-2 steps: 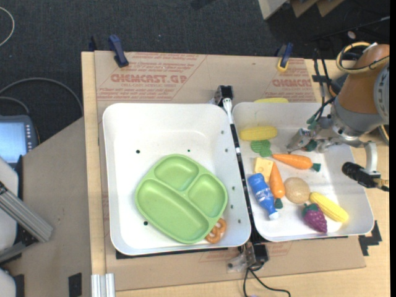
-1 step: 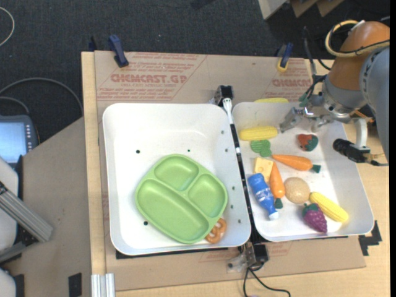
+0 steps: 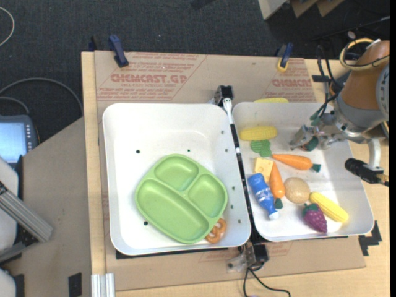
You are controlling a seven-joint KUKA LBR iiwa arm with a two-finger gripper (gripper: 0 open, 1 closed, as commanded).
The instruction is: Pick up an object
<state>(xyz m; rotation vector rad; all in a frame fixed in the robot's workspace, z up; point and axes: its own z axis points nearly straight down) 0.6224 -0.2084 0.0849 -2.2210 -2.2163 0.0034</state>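
Worktop [image 3: 161, 73] carrying two white bins side by side. Left bin [image 3: 124, 141]: a green divided plate [image 3: 180, 197], with a pretzel [image 3: 216, 231] touching its lower right edge. Right bin [image 3: 346, 184]: corn [image 3: 258, 132], a green piece [image 3: 262, 146], cheese [image 3: 264, 166], two carrots [image 3: 292, 161], [image 3: 276, 180], a blue bottle [image 3: 262, 194], a potato [image 3: 296, 190], a banana [image 3: 329, 206] and grapes [image 3: 314, 218]. The claw [image 3: 307, 138] hangs low over the right bin's upper part, just above the long carrot; whether its jaws are apart or together cannot be told.
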